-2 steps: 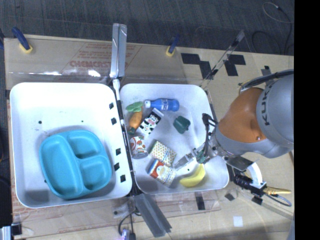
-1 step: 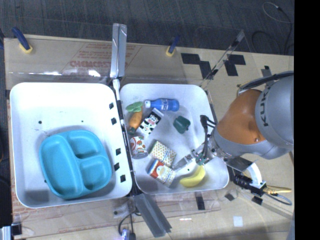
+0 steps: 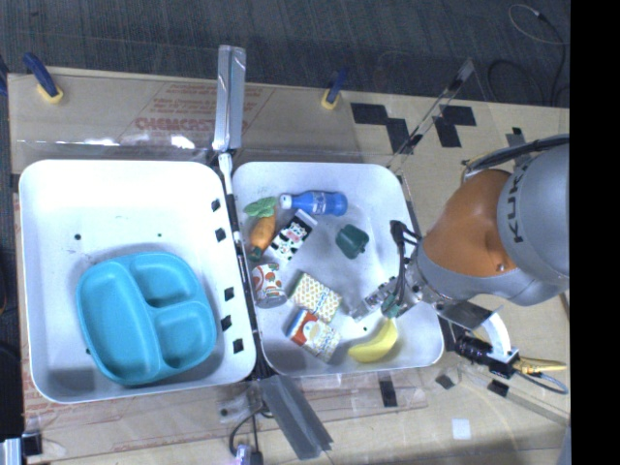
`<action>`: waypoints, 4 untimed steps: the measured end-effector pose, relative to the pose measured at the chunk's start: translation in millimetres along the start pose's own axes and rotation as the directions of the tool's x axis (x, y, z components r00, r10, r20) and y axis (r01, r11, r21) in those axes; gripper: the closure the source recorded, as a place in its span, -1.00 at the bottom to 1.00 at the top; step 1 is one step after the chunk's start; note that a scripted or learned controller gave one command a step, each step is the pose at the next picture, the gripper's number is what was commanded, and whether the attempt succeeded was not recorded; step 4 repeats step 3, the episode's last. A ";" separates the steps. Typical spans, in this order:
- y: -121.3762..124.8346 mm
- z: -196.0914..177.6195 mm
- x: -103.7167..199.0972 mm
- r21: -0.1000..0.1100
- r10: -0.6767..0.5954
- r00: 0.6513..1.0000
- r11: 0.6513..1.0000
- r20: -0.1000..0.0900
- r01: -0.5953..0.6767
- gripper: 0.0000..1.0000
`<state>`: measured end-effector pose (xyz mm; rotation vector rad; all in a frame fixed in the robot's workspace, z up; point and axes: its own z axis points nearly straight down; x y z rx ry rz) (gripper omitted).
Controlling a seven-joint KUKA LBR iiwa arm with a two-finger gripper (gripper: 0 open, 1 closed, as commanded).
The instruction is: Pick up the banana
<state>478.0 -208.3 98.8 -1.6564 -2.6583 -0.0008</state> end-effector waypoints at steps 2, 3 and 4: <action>-0.8 8.0 -0.6 -0.002 -0.029 1.000 1.000 0.004 0.029 -1.00; -0.9 8.1 -0.4 -0.001 -0.060 0.998 0.998 0.003 0.060 -1.00; -0.9 8.1 -0.4 -0.001 -0.060 0.998 0.998 0.003 0.060 -1.00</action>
